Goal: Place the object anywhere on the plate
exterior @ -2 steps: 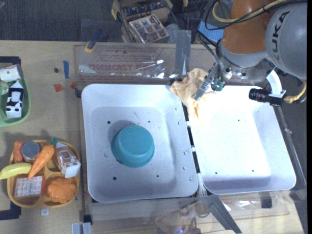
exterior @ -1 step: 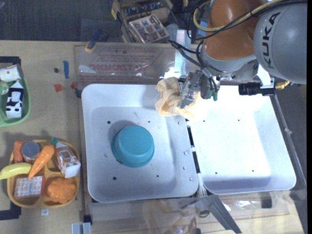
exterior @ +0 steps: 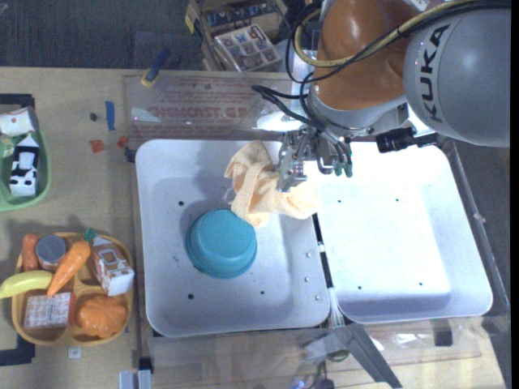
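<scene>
Just beyond the blue plate (exterior: 222, 243) in the left bin (exterior: 162, 298), a pale yellow cloth (exterior: 258, 191) is pinched at its upper right corner between the nearly closed fingers of the gripper (exterior: 289, 171), seemingly so it can be carried onto the plate.

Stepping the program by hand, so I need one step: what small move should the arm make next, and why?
Probably carry the cloth down-left toward the blue plate. The cloth hangs bunched at the pincer, seemingly gripped, with its lower folds just meeting the plate's upper-right rim in the left bin, so most of it is off the plate.
</scene>
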{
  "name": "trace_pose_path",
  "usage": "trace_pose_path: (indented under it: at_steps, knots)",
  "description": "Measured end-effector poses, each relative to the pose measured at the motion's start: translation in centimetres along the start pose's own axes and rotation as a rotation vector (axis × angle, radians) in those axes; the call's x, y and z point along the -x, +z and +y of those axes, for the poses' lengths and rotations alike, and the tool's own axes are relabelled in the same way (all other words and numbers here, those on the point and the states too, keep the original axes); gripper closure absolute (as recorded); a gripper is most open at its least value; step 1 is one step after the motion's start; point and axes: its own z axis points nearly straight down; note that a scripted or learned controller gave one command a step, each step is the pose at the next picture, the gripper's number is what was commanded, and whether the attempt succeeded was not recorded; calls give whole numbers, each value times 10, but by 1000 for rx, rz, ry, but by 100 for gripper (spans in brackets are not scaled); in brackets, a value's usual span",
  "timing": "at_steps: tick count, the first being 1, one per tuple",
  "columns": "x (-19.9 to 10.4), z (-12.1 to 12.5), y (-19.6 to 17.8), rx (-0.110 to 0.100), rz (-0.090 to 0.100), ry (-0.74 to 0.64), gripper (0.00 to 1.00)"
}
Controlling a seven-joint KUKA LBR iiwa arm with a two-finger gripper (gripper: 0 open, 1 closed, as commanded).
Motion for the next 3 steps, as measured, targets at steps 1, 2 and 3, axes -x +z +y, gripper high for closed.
trace_pose_path:
  at_steps: [1,2,3]
  knots:
    - [-5,50,12,0,1,-6,100]
    - [-16,101,5,2,-3,-6,100]
    - [-16,101,5,2,-4,-6,0]
